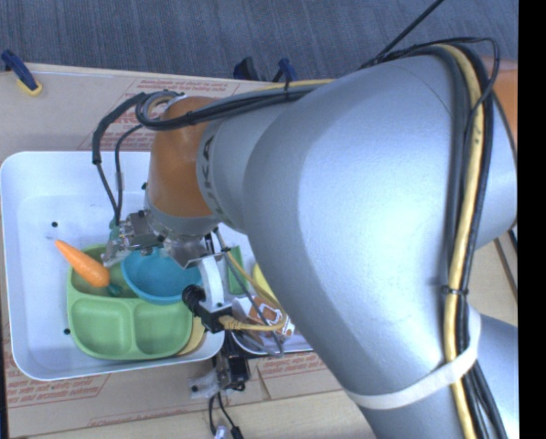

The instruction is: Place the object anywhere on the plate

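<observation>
Seen from above: claw [137,243] low over the green plate [131,327] in the left white bin [26,245], grip state impossible to tell, hidden under the wrist, beside a blue bowl [158,277] tilted on the plate's upper edge, orange carrot [82,262] lying across the plate's upper-left corner.

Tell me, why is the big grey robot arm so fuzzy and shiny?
In the camera view, the huge grey metal arm sits close to the lens, so it looks soft; light makes a pale sheen on it. The orange plastic carrot and green divided plate look sharper.
</observation>
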